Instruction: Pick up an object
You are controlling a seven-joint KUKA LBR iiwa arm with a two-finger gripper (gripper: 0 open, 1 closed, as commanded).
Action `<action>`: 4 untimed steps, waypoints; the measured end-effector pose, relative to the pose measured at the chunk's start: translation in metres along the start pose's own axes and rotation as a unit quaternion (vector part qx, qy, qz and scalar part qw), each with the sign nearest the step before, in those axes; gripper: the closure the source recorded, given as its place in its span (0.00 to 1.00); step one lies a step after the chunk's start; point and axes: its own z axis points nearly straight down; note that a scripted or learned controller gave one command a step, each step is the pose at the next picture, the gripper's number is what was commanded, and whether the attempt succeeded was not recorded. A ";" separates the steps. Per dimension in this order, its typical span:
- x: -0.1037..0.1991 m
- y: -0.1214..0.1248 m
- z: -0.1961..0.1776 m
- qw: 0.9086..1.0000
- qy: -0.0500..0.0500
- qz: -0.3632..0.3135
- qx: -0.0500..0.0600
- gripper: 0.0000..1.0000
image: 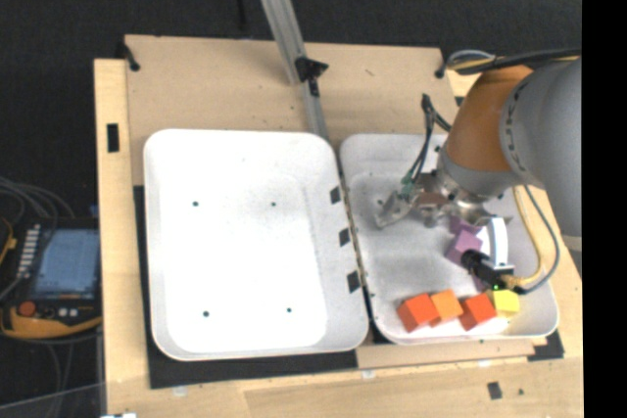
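Right bin (392, 157): orange block (420, 310) looks light, rigid; grab flat sides. Gripper (394, 208) state — can't tell.

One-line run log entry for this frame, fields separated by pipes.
arm: over right bin | gripper: low, near bin's left side | blocks: purple, orange, red, yellow on bin floor | grasp: none seen
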 end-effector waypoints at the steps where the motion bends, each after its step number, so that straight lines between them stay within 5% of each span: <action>1: -0.001 0.001 -0.013 1.000 0.001 0.004 -0.003 1.00; 3: -0.002 0.010 -0.129 1.000 0.001 -0.003 -0.003 1.00; 4: 0.059 -0.003 -0.131 1.000 0.002 -0.005 0.000 1.00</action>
